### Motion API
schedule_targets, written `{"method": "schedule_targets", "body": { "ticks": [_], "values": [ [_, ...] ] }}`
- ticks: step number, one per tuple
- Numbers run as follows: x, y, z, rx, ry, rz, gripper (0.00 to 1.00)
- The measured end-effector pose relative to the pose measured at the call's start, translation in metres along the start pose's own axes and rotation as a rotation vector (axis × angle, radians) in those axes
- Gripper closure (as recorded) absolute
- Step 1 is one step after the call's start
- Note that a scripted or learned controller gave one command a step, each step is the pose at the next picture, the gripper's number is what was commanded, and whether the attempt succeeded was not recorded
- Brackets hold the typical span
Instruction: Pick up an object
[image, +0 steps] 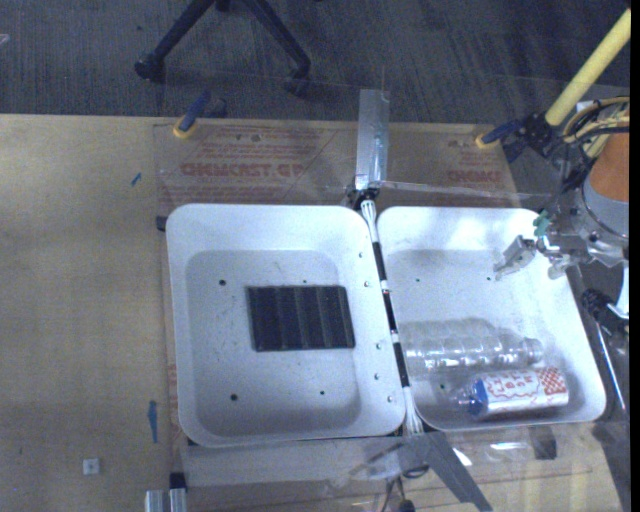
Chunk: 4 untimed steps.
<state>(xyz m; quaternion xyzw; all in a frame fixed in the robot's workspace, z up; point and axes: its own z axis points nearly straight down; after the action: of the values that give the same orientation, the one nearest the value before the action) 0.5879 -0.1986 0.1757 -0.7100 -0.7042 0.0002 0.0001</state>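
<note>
a clear ribbed plastic bottle (473, 349) and a red-and-white tube (520, 390) with a blue cap lie lengthwise along the right bin's (440, 235) near edge, leaving its far half bare, where the gripper (528, 255) hangs with fingers spread, grasping nothing.

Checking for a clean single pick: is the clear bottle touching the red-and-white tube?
Touching. The camera view shows the clear bottle lying right against the red-and-white tube in the right bin, no floor visible between them.
</note>
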Motion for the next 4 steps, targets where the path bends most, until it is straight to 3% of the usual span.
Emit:
{"method": "schedule_targets", "body": {
  "ticks": [1,2,3,4],
  "values": [
    [-0.01,0.002,-0.038,-0.006,-0.004,-0.147,0.0],
    [-0.026,-0.066,-0.024,-0.001,0.0,-0.081,0.0],
    [-0.026,-0.095,0.043,-0.008,-0.006,-0.317,0.0],
    [-0.023,-0.103,0.087,-0.014,-0.003,-0.473,0.0]
  ]
}}
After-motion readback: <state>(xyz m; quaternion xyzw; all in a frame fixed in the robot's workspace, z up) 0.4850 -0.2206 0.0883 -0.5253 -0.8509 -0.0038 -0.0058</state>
